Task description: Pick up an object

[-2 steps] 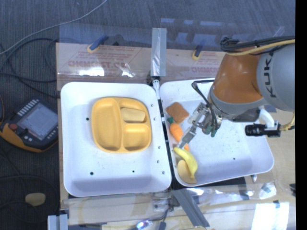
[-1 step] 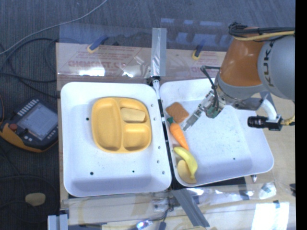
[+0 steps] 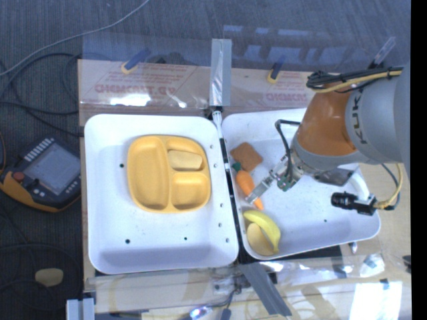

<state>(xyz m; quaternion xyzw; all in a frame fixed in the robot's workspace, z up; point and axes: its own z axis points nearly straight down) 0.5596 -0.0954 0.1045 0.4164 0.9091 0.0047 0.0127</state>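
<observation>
the gripper (image 3: 265, 185) is hanging open over the right bin (image 3: 320, 229), fingers just beside the carrot (image 3: 245, 182), holding nothing

"KUKA" lettering on grey arm (image 3: 383, 122).

Single fixed camera, mounted high above the table (image 3: 400, 245), looking down at a slight slant. Both white bins sit mid-frame: left bin (image 3: 107, 245) and right bin (image 3: 333, 229) side by side. Far enough back to take in dark carpet (image 3: 67, 19) along the top and left. The arm (image 3: 353, 122) enters from the right edge.
</observation>
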